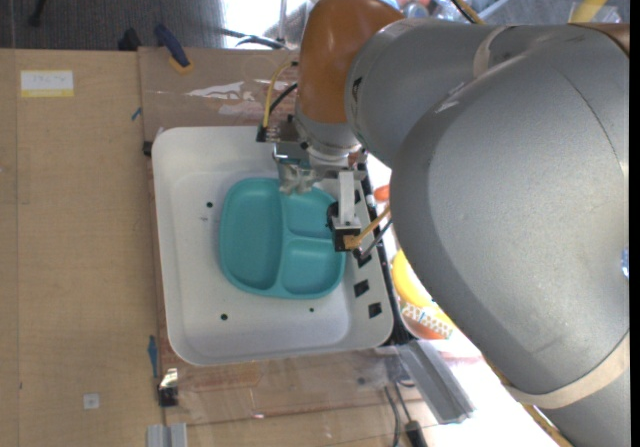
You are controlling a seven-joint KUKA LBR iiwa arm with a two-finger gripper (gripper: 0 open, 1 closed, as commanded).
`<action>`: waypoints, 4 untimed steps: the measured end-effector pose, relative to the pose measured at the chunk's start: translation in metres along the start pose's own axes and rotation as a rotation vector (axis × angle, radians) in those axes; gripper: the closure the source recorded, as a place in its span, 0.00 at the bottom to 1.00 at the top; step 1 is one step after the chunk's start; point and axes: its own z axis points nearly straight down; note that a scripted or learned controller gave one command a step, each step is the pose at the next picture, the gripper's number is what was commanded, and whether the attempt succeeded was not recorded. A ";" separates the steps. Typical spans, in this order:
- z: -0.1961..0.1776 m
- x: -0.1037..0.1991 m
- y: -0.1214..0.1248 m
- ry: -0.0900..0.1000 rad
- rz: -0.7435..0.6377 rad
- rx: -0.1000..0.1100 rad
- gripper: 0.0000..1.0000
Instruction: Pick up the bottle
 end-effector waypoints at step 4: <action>-0.093 0.043 -0.121 0.001 -0.740 -0.002 1.00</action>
